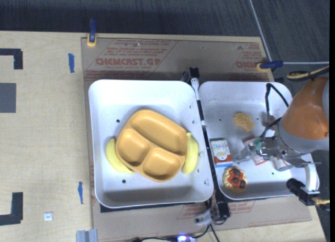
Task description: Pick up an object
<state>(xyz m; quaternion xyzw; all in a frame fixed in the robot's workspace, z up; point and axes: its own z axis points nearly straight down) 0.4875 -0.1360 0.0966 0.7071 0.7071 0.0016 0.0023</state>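
We observe two shallow white bins side by side on the bench. The left bin point(99, 131) holds an orange-yellow divided tray point(150, 144) with three compartments, lying tilted toward the bin's centre. A yellow banana point(191, 153) lies against the tray's right edge, and a second yellow curved piece point(113, 157) protrudes from under the tray's left edge.

The right bin point(230, 93) contains three loose items. A tan, peanut-shaped object point(243, 121) lies in the upper middle of the bin. A small white carton point(220, 151) with coloured print lies near the bin's left wall. Just below the carton, a round dark red and orange object point(234, 178) rests near the bin's front left corner. These three are apart from one another.

The arm point(309, 120) enters from the right, its orange band positioned over the right side of the right bin. The gripper point(257, 148) sits low over the bin's middle, to the right of the carton and below the peanut-shaped object. We see a small white and red item at the gripper tip, but we cannot tell whether this is a separate object or part of the tool, and we cannot tell the gripper's state at this resolution.

A black cable point(272, 97) loops above the wrist.
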